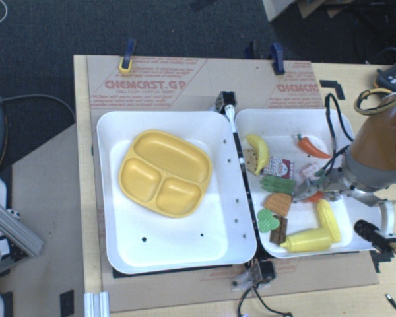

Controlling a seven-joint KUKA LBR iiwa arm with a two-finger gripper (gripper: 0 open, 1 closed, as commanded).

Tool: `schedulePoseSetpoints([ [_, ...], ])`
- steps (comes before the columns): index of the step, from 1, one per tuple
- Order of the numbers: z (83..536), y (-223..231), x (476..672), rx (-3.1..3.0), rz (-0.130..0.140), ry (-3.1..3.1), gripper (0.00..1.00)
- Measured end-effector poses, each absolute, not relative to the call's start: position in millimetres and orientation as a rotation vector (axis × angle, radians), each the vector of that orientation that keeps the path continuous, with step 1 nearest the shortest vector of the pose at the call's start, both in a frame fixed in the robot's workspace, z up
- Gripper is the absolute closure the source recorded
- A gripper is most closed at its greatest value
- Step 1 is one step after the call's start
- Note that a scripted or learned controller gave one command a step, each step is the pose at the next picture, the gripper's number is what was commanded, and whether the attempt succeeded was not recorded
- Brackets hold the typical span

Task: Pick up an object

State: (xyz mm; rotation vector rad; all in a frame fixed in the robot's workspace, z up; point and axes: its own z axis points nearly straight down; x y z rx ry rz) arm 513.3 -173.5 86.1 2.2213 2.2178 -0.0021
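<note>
With the gripper (pixel 311 191) low in the right bin (pixel 251 121) at the frame's right, among crowded toy food beside the yellow corn (pixel 329 219), I could not tell its jaw state, so settling squarely over one piece seemed wisest.

One fixed overhead camera, slanted down, both bins (pixel 112 197)

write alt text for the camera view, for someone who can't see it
A grey robot arm's gripper reaches from the right into the right bin, among toy foods. The left bin holds a yellow divided plate.
</note>
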Motion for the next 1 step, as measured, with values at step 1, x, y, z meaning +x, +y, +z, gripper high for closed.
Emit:
schedulePoseSetpoints([
  [1, 97.0, -172.8, 514.1, 2.22, 0.003, 2.216, 1.0],
])
